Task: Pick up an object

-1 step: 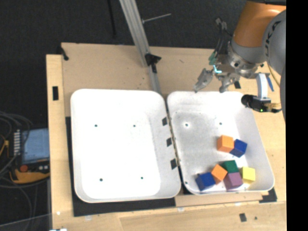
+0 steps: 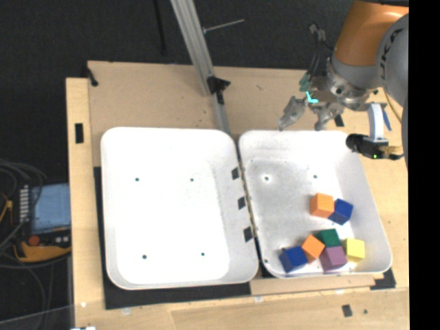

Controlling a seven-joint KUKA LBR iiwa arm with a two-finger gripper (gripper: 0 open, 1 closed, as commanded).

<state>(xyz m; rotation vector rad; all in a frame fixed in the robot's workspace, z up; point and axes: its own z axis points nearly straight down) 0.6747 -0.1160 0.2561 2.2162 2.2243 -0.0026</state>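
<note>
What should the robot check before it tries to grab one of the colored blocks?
1. Blocks are in a bin: ok. All seven sit in the right bin, near its lower right corner.
2. A block stands free enough to grab: ok. The yellow block lies at the edge of the cluster, though close to the bin wall.
3. Blocks crowd each other: not ok. The orange block touches the blue block.
4. Gripper is open: ok. Its fingers are spread.
5. Gripper is above a block: not ok. It hangs over the bin's far edge, away from the blocks.
6. Gripper holds nothing: ok.
</note>
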